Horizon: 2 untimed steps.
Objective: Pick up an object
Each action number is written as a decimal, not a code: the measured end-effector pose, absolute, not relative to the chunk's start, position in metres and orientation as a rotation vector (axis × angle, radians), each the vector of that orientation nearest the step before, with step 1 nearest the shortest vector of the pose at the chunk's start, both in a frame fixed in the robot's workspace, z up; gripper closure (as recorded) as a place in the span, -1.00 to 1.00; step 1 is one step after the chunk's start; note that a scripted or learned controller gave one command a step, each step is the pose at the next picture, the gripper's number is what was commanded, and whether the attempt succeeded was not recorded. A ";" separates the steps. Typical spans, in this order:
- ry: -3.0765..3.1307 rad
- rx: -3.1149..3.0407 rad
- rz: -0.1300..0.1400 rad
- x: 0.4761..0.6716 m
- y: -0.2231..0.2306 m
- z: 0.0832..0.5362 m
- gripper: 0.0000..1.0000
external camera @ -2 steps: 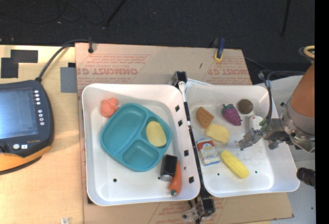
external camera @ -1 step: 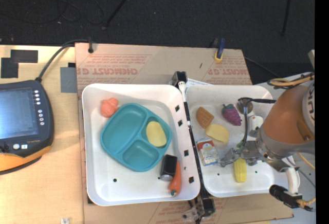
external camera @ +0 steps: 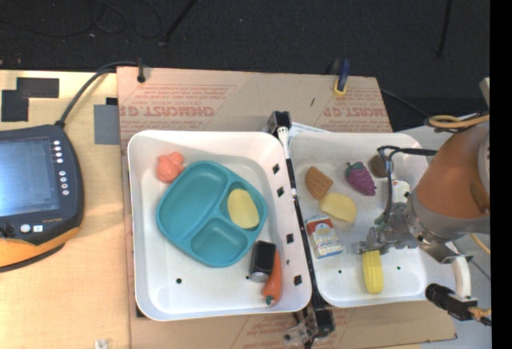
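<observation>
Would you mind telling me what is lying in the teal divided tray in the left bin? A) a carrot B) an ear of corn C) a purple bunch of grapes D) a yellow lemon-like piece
D: the yellow lemon-like piece lies in a compartment of the teal tray, while the grapes and corn lie in the right bin and the carrot lies beside the tray.

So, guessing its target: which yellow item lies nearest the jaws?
The corn cob, lying just below the gripper; the yellow lemon sits in the other bin.
</observation>
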<state>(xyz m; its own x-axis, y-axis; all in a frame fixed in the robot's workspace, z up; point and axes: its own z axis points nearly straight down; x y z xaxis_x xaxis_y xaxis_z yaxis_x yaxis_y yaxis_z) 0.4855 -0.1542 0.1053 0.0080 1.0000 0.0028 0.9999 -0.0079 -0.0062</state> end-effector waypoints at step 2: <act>-2.226 -2.215 -0.001 0.567 -0.021 0.187 1.00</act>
